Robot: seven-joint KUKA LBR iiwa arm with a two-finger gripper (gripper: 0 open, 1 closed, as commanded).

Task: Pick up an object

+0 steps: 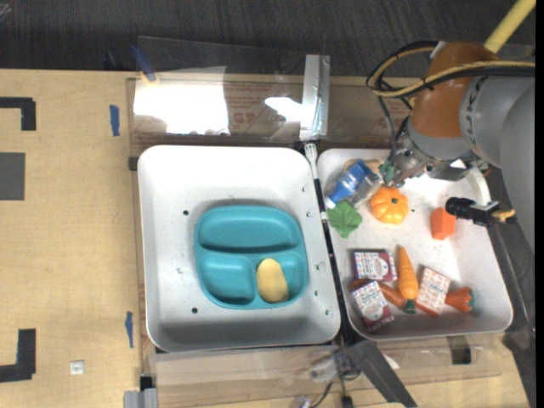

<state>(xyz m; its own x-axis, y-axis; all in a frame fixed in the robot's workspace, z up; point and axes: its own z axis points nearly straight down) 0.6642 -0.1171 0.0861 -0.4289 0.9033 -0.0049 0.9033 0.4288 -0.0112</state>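
Camera view: gripper (398,170) low at right bin (501,313) far edge, just beside small pumpkin (389,206) and blue packet (350,180). Finger state: cannot tell. Pumpkin likely light, stiff, smooth, rounded; best pinched across widest middle, else may slip.

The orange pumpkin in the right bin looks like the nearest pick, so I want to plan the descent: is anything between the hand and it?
Nothing visible lies between them. The hand sits just above the orange pumpkin. A blue packet and a green piece crowd the pumpkin's left side.
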